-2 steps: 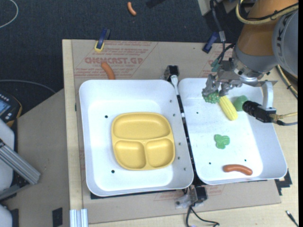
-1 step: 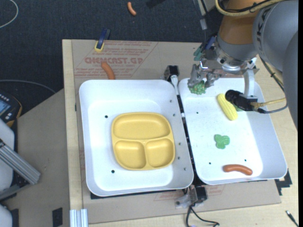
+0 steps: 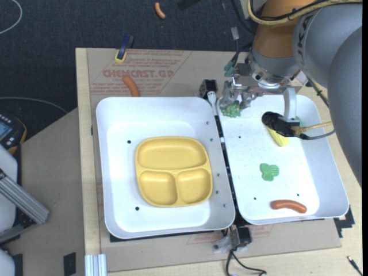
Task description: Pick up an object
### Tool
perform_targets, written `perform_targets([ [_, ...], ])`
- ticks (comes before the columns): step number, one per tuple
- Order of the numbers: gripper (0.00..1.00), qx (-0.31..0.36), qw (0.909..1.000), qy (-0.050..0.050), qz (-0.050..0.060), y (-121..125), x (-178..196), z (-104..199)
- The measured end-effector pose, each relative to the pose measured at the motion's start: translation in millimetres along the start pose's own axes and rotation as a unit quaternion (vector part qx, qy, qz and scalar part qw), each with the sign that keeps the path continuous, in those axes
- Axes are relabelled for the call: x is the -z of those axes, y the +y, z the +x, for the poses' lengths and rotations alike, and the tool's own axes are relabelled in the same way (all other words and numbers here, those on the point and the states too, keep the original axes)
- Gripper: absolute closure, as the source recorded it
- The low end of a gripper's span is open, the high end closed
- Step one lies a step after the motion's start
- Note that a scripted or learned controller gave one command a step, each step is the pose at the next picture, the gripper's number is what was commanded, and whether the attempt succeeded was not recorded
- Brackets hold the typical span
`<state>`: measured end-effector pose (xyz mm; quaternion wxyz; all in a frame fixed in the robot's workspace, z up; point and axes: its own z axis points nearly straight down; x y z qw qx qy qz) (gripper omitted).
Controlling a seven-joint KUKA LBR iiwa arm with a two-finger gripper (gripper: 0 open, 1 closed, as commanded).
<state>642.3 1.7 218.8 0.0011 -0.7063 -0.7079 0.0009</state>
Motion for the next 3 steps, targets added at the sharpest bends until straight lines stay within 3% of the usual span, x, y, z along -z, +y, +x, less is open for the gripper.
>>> perform_targets([
  [2, 1.00, 0.000, 1.0000, -0.001, -0.004, 11.3, 16.0, 3.8],
  [3, 1.00, 0.000, 1.0000, 0.000, 0.000, 12.6, -2.9, 6.2],
])
